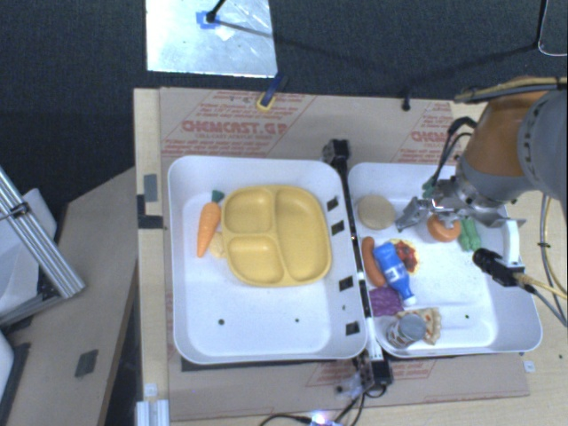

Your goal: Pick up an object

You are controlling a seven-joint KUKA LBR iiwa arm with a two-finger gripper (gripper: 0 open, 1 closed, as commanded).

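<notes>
My gripper hangs low over the back of the right bin, open, with nothing between its fingers. A tan round disc lies just to its left. Just to its right sits an orange fruit-like piece with a green piece beside it. In front of the gripper lie a blue bottle, an orange sausage and a small red item.
A purple piece, a metal can and a tan lattice snack crowd the right bin's front left corner. The left bin holds a yellow divided plate and a carrot.
</notes>
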